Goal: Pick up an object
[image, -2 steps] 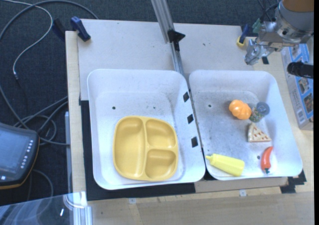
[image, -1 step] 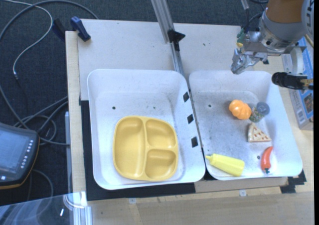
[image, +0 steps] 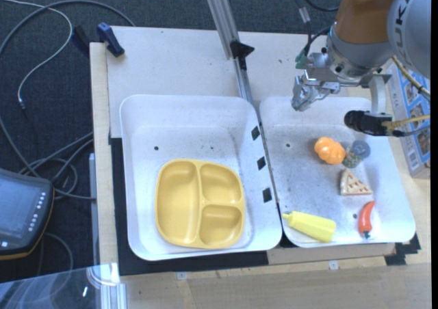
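Observation:
The right bin (image: pixel 301 184) holds several small objects. An orange fruit (image: pixel 330 150) lies near its middle, touching a small grey-green jar (image: pixel 356 152) on its right. Below them sits a tan triangular wedge (image: pixel 354 183). A red pepper (image: pixel 367 219) lies at the front right, and a yellow oblong piece (image: pixel 311 225) at the front left corner. My gripper (image: pixel 301 101) hangs over the back left corner of the right bin, up and to the left of the orange fruit, with nothing seen in it.
The left bin (image: pixel 137 130) holds a yellow divided plate (image: pixel 200 203). A slanted metal rail (image: pixel 229 27) runs down to the gap between the bins. A black fitting (image: pixel 366 122) juts out over the right bin's back edge. Cables lie on the floor at left.

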`<state>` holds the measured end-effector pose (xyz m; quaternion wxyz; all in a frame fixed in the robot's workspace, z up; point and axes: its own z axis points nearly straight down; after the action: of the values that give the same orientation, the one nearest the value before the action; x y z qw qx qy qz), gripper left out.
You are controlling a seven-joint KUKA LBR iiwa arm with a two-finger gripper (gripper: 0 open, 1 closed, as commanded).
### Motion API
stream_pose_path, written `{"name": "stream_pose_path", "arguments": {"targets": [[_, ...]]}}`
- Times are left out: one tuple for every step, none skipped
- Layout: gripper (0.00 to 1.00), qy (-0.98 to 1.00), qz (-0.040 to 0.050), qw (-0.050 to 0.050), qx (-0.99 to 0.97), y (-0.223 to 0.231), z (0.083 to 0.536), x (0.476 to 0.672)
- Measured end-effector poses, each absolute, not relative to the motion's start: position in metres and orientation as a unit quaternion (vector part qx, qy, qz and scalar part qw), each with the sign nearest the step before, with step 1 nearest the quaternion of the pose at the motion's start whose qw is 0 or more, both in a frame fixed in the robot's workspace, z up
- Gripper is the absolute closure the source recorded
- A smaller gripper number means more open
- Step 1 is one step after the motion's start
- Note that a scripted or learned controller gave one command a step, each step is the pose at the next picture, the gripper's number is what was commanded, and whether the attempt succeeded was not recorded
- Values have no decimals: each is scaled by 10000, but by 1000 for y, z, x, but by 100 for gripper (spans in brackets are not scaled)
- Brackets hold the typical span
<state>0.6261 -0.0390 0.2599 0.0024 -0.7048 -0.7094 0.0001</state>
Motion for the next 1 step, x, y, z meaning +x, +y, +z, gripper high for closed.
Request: {"name": "stream_pose_path", "arguments": {"targets": [[100, -7089, 12, 27, -7053, 4, 247, 601]]}}
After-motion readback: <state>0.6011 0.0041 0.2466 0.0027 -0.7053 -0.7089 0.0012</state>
